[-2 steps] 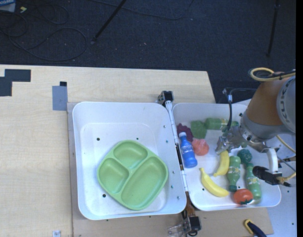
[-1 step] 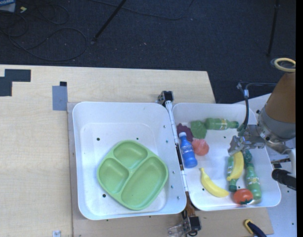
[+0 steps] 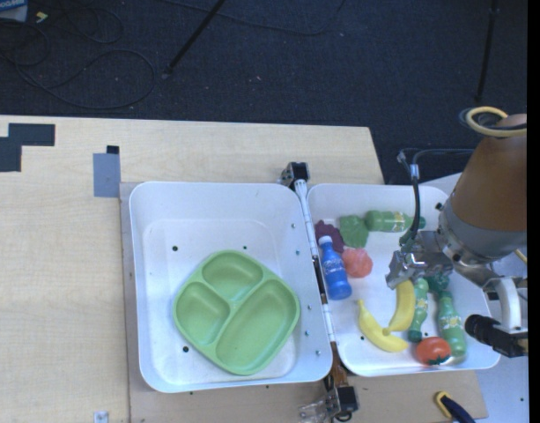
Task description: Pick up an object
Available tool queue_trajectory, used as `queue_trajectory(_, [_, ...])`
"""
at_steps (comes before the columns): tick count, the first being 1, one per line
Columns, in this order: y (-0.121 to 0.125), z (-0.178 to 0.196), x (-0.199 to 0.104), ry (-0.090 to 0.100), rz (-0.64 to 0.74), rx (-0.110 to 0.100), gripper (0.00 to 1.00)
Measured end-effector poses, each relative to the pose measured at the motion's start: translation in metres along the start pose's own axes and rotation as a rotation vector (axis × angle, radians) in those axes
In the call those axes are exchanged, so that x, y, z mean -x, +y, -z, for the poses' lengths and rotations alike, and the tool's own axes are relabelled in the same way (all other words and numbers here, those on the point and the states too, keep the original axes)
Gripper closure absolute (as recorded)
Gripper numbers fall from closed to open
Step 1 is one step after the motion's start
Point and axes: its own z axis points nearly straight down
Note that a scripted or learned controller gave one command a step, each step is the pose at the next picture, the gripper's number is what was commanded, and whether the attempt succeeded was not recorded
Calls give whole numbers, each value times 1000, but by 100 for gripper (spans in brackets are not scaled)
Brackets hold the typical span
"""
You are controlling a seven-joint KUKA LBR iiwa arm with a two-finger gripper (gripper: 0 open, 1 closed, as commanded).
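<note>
Down at the near edge of the right bin (image 3: 375,367), a red tomato-like piece (image 3: 432,350) sits beside a green bottle (image 3: 449,324), and a yellow banana (image 3: 379,330) curves along the floor toward the bin's middle. Just above, a second banana (image 3: 403,306) stands nearly upright, with another green bottle (image 3: 418,311) touching its side. Right over those tops hangs the gripper (image 3: 413,270), and whether it is wide or narrow I cannot tell from this angle. By the dividing wall lies a blue bottle (image 3: 335,273), a pinkish-red piece (image 3: 358,263) next to it. Toward the far edge: a purple piece (image 3: 328,233), a green block (image 3: 352,230), a green-yellow piece (image 3: 386,221). Across in the left bin (image 3: 146,236), a green divided plate (image 3: 237,310) lies flat near the front.
</note>
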Motion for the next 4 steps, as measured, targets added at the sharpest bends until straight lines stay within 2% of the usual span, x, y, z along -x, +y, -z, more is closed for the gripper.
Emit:
queue_trajectory(1, [-20,-10,34,0,-4,1,100])
queue_trajectory(2, [-20,0,-30,-1,0,1,100])
queue_trajectory(3, [-20,-8,-3,0,-4,-1,100])
queue_trajectory(4, [-19,-4,-33,-1,-1,1,100])
